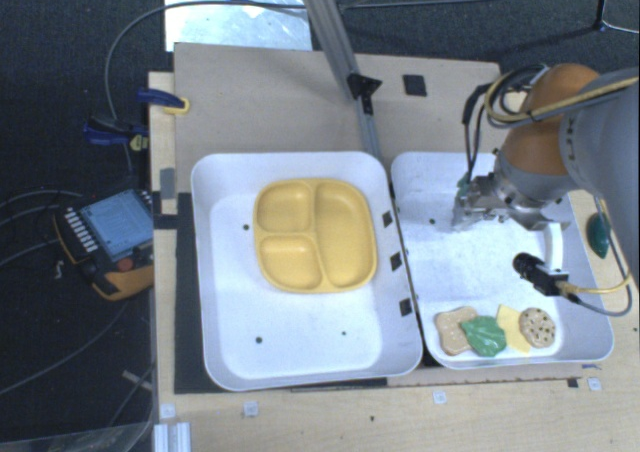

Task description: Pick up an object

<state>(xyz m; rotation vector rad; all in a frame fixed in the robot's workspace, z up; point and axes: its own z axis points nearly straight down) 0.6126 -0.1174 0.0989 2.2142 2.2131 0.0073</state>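
Toy food: bread [455,328], green piece [485,336], cheese [512,327], cookie [538,326], clustered well below the gripper [470,208], at the right bin's [430,180] near edge. Probably light, stiff, slippery; grip across edges. Finger opening: cannot tell. Bare bin floor lies between; yellow tray [314,236] lies left.

Yellow plate [315,235], white bins [215,270], green toy [486,336].

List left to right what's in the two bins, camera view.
yellow divided plate → toast slice → green leaf → cheese wedge → cookie. The gripper hovers over the right bin, above the food row.
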